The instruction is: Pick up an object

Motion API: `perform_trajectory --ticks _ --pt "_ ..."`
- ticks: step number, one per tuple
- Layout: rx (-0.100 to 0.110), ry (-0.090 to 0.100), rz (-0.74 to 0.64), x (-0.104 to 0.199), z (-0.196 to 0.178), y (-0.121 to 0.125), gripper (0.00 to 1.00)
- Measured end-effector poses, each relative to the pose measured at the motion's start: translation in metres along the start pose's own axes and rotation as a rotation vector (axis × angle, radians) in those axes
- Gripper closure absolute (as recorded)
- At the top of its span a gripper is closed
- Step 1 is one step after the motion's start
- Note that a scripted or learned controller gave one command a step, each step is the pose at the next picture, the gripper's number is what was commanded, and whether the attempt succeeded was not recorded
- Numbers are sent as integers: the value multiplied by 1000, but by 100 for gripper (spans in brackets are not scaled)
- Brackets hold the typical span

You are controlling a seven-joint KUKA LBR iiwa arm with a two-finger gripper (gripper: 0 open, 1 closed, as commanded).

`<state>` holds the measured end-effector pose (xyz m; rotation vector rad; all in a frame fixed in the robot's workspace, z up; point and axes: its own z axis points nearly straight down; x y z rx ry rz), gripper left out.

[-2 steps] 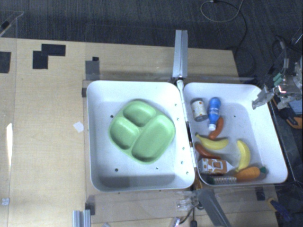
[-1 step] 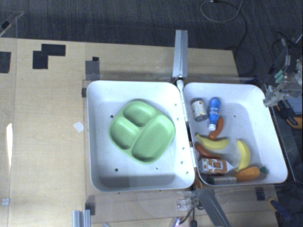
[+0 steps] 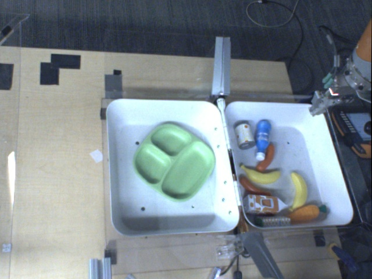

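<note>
The right bin [image 3: 325, 156] holds several small items: a tin can [image 3: 244, 135], a blue bottle [image 3: 263, 133], a brown sausage [image 3: 266, 159], a yellow banana [image 3: 261, 176], a second banana [image 3: 299, 189], a carrot [image 3: 306, 214] and a small printed carton [image 3: 261, 203]. My gripper [image 3: 319, 103] hangs over the far right corner of that bin, well apart from all the items. Nothing is seen held in it. A green divided plate [image 3: 174, 161] lies in the middle of the left bin [image 3: 119, 173].
A metal post [image 3: 221, 68] stands behind the wall shared by the two bins. A cable [image 3: 279, 10] loops on the dark floor beyond the bench. Equipment crowds the right side beside the arm [image 3: 357, 68].
</note>
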<state>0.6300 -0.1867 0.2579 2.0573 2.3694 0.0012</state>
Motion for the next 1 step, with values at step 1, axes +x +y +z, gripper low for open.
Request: perform_trajectory --ticks 1 --pt "-2 -1 -44 -11 -134 18 100"
